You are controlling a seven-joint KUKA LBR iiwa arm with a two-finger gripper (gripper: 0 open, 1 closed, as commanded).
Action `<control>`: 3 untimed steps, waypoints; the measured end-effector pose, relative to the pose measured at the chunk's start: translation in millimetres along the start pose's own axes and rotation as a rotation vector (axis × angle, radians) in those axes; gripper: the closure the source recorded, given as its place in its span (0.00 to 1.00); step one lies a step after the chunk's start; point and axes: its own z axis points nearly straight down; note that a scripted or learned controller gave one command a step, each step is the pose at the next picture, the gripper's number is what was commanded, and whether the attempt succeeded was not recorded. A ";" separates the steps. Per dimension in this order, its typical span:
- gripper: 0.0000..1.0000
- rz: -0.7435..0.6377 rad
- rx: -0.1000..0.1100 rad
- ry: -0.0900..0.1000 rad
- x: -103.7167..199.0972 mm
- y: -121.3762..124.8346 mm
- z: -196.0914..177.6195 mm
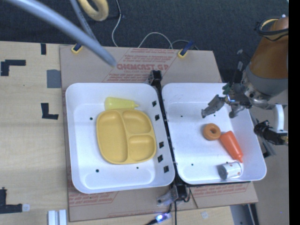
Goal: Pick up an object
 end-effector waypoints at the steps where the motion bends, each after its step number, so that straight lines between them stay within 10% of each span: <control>1: 0.00 -0.004 -0.013 -0.002 0.5 2.2 -7.2; 3: 0.00 -0.002 -0.008 -0.001 -3.4 1.5 99.8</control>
